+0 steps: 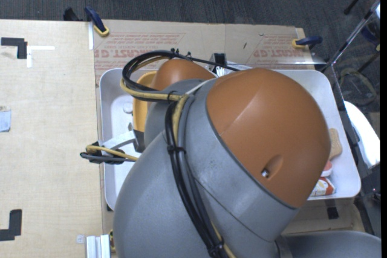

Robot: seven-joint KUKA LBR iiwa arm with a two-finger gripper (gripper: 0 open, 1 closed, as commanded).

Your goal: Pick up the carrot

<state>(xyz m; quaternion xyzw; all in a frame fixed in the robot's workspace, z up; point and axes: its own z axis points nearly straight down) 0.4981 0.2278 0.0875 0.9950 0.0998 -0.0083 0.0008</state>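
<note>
Carrot location cannot be told beneath the bulky grey, orange-capped arm (242, 148) covering the shallow white plastic bins (106, 148), nor can the gripper's state, so a blind closure risks missing.

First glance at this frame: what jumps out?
The arm dominates: its grey body and big orange dome sit right under the camera, covering most of the white bins. Black cables loop off it toward the left bin. At the right bin's edge, a tan item and a red-and-white item peek out from behind the arm; I can't tell whether either is the carrot.
</note>
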